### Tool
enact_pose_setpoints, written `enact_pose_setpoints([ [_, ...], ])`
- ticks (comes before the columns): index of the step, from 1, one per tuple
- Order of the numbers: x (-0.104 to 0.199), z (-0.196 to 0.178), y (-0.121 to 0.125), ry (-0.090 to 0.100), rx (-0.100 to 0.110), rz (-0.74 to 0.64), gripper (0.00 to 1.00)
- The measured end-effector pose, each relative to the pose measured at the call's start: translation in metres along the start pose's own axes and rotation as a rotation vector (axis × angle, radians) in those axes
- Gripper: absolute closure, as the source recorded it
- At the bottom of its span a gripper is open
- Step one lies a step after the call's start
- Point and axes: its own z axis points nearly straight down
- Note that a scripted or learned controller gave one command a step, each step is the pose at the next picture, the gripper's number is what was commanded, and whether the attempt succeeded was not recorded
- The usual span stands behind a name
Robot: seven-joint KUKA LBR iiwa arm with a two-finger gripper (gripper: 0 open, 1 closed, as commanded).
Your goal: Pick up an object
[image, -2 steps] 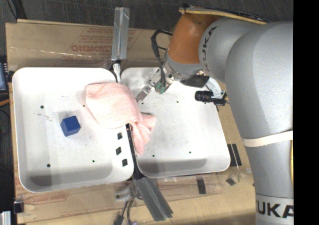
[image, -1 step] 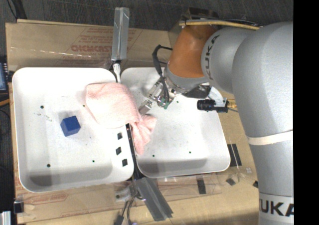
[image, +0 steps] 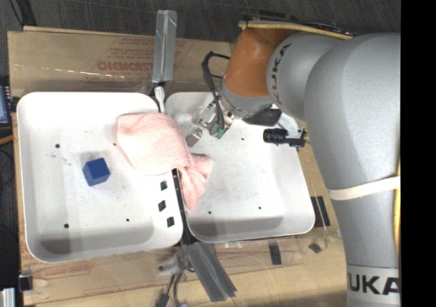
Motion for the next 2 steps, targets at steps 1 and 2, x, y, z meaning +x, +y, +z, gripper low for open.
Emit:
enact_pose_setpoints([
  [1, -0.0005, -0.0111, 0.0011, -0.002, -0.001, -0.005, 1.0],
  [2, -0.0005, -0.0111, 0.001, -0.002, -0.001, -0.005, 0.0],
])
